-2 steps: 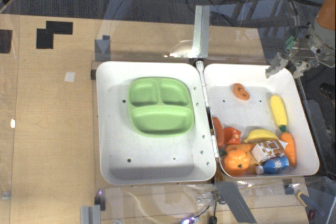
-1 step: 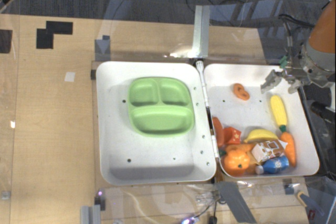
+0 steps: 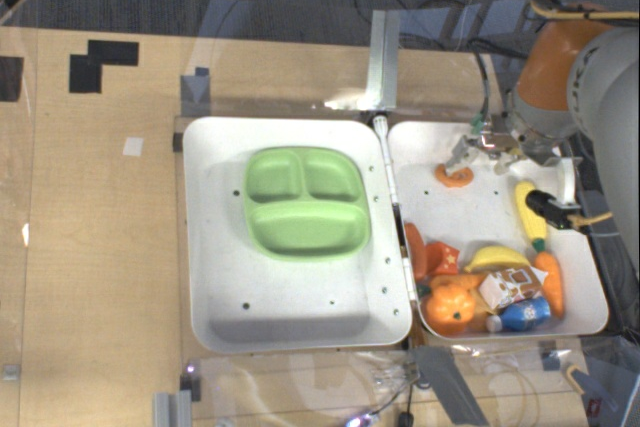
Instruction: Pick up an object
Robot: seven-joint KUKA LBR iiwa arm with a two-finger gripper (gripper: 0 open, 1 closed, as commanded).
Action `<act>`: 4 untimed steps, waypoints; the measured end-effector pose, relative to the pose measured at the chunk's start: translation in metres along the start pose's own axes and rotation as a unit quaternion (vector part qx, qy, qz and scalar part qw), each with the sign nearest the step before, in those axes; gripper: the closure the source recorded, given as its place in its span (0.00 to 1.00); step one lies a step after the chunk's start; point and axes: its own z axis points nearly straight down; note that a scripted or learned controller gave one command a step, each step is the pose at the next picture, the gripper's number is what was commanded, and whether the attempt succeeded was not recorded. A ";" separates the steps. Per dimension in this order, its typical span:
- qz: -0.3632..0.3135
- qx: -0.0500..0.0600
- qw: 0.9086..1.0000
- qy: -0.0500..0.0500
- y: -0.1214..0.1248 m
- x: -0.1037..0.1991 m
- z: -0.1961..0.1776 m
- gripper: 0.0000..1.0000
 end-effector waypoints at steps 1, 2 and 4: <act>-0.028 -0.006 1.000 -0.001 -0.028 0.037 0.002 0.00; -0.029 -0.009 1.000 0.000 -0.025 0.038 -0.009 1.00; -0.052 0.002 0.999 0.001 0.009 0.042 -0.041 0.00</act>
